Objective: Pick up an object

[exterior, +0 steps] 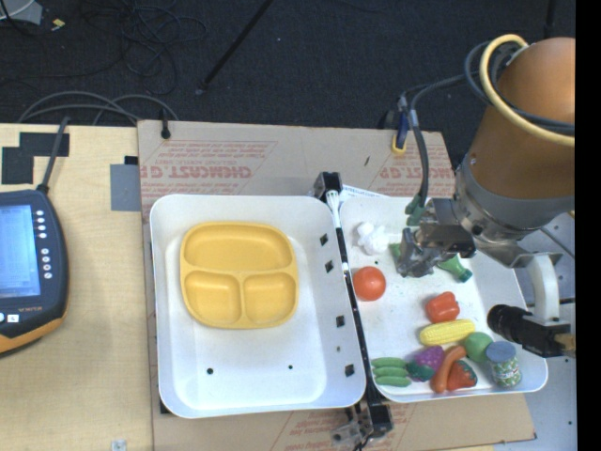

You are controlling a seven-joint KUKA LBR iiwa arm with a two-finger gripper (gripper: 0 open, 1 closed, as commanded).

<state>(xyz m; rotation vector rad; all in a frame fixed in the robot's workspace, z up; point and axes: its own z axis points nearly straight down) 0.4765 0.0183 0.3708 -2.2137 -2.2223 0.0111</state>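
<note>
The left bin (178, 365) holds a yellow divided plate (239, 273). The right bin (394, 318) holds a tomato (369, 284), red pepper (442, 306), corn cob (447, 332), grapes (429, 357), pea pod (392, 372), carrot (445, 366), strawberry (462, 375) and a jar (504, 364). The end effector (419, 256) sits low over the right bin's far part, beside a white object (372, 240); whether it is spread or pressed together cannot be told.

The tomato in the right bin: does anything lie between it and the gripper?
Nothing visible lies between them. The tomato sits alone near the right bin's left wall, and bare white floor separates it from the gripper to its right. The white object lies farther back, off the direct line.
</note>
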